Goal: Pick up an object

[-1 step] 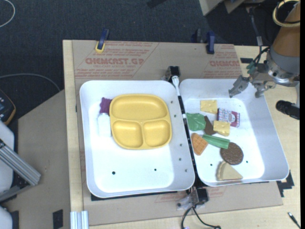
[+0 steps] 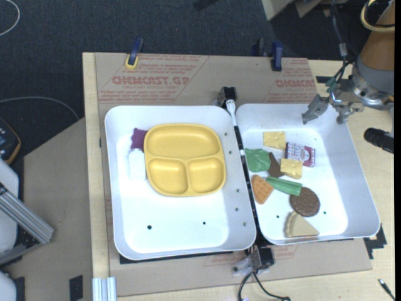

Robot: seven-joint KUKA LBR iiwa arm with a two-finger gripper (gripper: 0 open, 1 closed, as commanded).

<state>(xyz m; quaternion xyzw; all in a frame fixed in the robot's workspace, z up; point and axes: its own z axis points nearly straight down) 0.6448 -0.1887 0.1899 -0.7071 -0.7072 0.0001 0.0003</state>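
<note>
My gripper [image 2: 328,113] hovers over the far right corner of the right bin [image 2: 351,168], open, with nothing between its fingers. Below it and to the left lie several toy foods: a yellow cheese piece [image 2: 274,139], a red and white packet [image 2: 299,152], a second cheese piece [image 2: 291,168], a green leaf [image 2: 257,160], a green bar [image 2: 285,185], an orange waffle piece [image 2: 261,189], a brown cookie [image 2: 305,202] and a tan wedge [image 2: 301,226]. All sit apart from the gripper.
The left bin [image 2: 182,231] holds a yellow divided tray [image 2: 185,157], with a purple thing [image 2: 138,138] and a white bottle [image 2: 136,163] at its left side. A black divider runs between the bins.
</note>
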